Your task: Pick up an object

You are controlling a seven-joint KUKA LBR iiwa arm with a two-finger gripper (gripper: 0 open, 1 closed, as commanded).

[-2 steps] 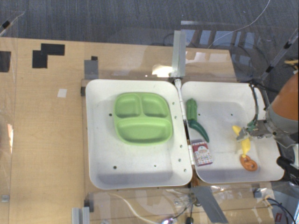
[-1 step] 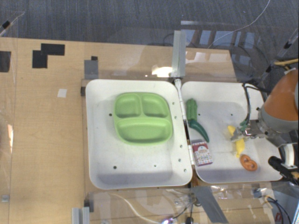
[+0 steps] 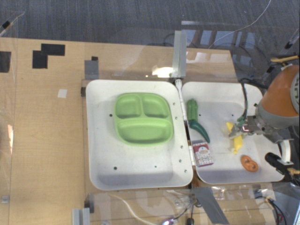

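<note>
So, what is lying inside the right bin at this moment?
The right bin holds a green tool along its left wall, a small red packet, yellow pieces and an orange ring. The gripper hangs over the yellow pieces and covers part of them.

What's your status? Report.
Gripper low in right bin, fingers unreadable. Yellow object beside it, not seen held. Orange ring nearby.

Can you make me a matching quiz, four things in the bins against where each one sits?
Things:
1. green tray
2. green tool
3. red card
4. orange ring

Places:
A. right bin, near its front right corner
B. middle of the left bin
C. right bin, front left, by the divider
D. right bin, along its left side, behind the card

Pairs: 1-B, 2-D, 3-C, 4-A
</note>
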